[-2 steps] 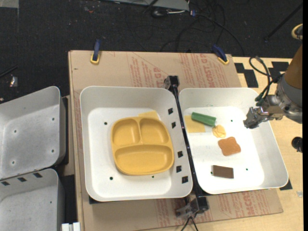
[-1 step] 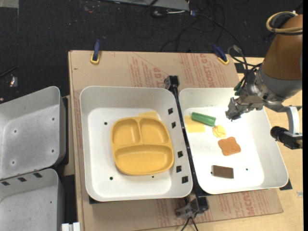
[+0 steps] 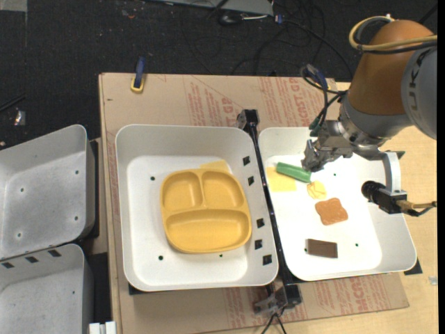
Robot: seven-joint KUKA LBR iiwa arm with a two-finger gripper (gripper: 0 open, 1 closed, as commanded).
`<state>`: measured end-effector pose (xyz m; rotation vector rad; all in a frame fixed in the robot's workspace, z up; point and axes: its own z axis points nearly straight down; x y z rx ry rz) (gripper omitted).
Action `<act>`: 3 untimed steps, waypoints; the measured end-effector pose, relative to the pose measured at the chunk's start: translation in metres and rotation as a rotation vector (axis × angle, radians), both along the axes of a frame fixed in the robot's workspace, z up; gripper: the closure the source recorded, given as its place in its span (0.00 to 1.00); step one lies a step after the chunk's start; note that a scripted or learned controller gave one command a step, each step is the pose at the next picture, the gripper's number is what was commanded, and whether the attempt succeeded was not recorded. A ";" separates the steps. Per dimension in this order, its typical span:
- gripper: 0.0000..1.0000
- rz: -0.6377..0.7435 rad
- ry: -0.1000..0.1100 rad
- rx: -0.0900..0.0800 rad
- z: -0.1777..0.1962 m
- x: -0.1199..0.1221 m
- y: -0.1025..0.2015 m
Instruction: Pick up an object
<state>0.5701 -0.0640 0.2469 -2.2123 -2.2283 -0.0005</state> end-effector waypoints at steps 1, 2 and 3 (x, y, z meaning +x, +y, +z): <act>1.00 0.001 -0.001 0.000 -0.014 0.017 0.053; 1.00 0.001 -0.003 0.000 -0.019 0.047 0.105; 1.00 0.000 -0.003 0.000 -0.027 0.065 0.154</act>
